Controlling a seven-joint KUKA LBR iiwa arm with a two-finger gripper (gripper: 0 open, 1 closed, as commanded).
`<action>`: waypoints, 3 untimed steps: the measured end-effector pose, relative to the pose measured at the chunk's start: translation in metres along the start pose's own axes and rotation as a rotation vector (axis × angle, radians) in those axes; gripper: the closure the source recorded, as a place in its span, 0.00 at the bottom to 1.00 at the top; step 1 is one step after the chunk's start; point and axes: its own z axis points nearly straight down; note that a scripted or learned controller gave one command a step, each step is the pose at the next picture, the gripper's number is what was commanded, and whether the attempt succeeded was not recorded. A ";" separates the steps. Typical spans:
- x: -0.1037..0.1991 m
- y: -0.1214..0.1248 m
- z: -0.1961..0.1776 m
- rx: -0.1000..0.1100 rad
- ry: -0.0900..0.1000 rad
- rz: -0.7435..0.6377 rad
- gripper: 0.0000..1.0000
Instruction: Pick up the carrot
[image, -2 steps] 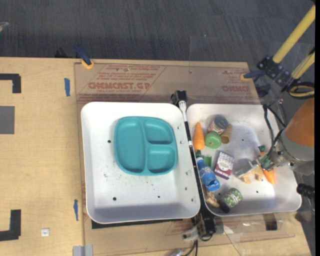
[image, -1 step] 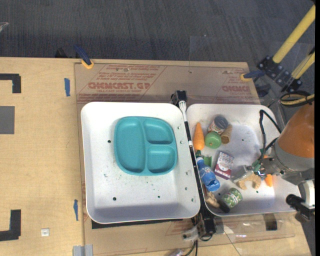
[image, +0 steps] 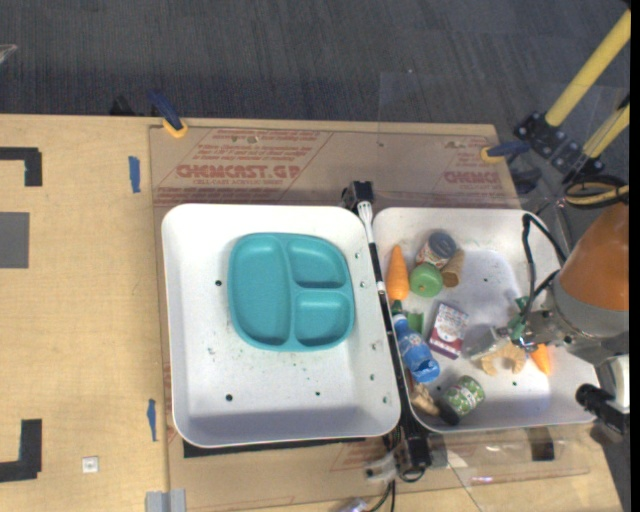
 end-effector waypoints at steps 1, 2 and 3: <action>0.000 0.001 -0.009 -0.002 -0.001 -0.002 1.00; -0.011 -0.012 0.009 0.009 0.001 -0.753 1.00; 0.038 -0.004 -0.053 0.006 0.008 -0.876 1.00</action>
